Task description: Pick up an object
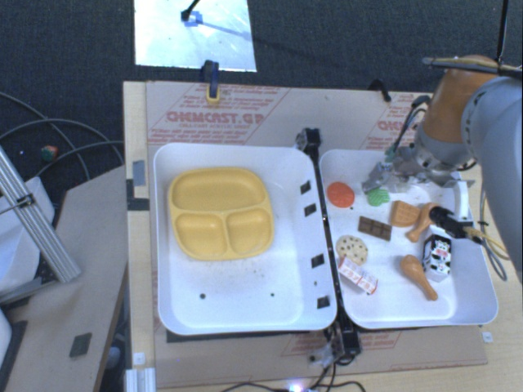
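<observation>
My gripper (384,178) reaches into the right bin (482,300) from the right and hangs low over its far part. Just below its tip lies a small green piece (377,196), very close to it; whether they touch is unclear. An orange-red disc (341,194) lies to the gripper's left. Nearer the front are a brown chocolate bar (375,229), a toast slice (404,213), a cookie (351,247), a red-and-white packet (358,278), a drumstick (419,276) and a black-and-white carton (439,257).
The left bin (245,300) holds a yellow divided tray (221,212) in its far half. A black-clipped wall (320,219) divides the two bins. The grey arm (482,113) covers the right bin's far right corner. A shiny sheet (194,23) lies beyond the bench.
</observation>
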